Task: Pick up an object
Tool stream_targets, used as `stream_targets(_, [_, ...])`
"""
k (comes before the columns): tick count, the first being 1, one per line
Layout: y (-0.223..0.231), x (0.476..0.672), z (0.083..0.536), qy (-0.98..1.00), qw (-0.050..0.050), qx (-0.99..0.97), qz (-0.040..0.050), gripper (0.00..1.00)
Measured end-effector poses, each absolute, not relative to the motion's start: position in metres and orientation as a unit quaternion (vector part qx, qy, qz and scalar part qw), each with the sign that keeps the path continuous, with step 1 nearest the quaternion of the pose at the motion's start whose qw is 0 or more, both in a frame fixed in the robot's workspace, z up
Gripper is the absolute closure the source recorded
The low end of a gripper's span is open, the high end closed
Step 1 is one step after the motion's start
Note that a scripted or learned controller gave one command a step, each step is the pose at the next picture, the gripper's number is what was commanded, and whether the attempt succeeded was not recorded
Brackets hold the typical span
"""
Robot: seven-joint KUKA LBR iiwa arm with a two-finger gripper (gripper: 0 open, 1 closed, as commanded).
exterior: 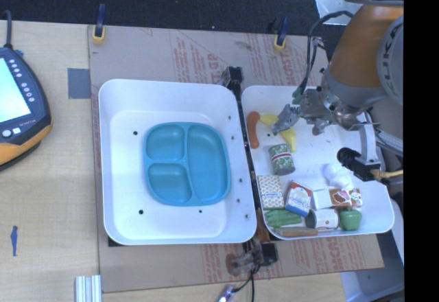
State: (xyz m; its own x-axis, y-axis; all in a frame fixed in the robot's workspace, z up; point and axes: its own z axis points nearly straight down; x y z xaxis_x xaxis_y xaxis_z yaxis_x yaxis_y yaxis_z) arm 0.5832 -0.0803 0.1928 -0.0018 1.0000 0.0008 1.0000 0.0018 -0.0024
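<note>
My gripper (pixel 285 122) hangs over the far left part of the right bin (pixel 384 225), just above a yellow piece (pixel 287 136) and beside an orange sausage-shaped toy (pixel 253 129). A green-and-white can (pixel 280 158) lies a little nearer than the gripper. Along the bin's near side lie several small toy food packs (pixel 299 199), a green leafy piece (pixel 280 217), a green pepper (pixel 350 219) and a white item (pixel 338 173). Nothing is visibly held.
The left bin (pixel 116 156) holds a blue divided plate (pixel 186 163). A teach pendant (pixel 17 105) rests on the bench at the far left. Clamps (pixel 99 29) pin the cardboard sheet at the back. The arm's orange band (pixel 363 33) looms over the right bin's far corner.
</note>
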Motion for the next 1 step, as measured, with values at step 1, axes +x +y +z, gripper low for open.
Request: stream_targets(1, [-0.0974,0.6030,0.1175,-0.708,0.002,-0.706,0.0028,0.00])
